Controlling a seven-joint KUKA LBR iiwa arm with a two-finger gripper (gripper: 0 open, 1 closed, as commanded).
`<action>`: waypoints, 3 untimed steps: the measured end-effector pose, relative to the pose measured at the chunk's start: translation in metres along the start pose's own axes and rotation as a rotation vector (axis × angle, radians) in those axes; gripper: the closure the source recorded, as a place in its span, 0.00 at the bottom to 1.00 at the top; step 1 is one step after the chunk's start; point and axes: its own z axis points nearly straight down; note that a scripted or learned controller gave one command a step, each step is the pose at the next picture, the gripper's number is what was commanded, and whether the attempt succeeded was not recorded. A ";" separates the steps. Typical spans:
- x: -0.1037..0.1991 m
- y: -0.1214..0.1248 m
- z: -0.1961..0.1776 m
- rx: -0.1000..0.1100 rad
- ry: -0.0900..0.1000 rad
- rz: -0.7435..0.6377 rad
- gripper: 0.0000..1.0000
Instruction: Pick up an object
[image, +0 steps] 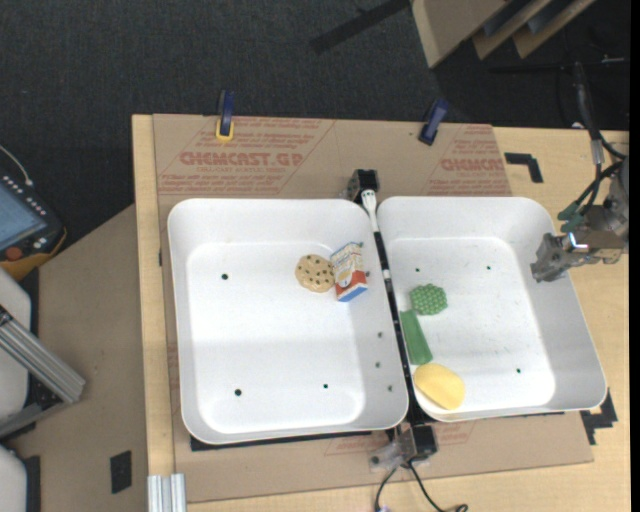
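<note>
The left bin (200, 330) holds a round chocolate-chip cookie (314, 272) and, touching its right side, a small red, white and blue carton (349, 272). In the right bin (545, 340) a green bumpy ball (428, 299) lies near the left wall. Just below it is a green stick-shaped piece (414, 337), and a yellow lump (440, 386) sits in the near left corner. My gripper (552, 260) hangs over the right bin's far right rim, well apart from all the objects and with nothing seen in it.
The bins rest on a brown cardboard sheet (300, 150) held by two blue clamps (225, 115) at the back. A black bracket (362, 185) sits between the bins at the far side. Cables (410, 470) lie at the near edge.
</note>
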 end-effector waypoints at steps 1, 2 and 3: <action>0.091 -0.013 0.023 0.002 0.003 -0.006 1.00; 0.150 -0.023 -0.085 -0.017 0.001 -0.005 1.00; 0.147 -0.023 -0.089 -0.008 -0.003 0.002 1.00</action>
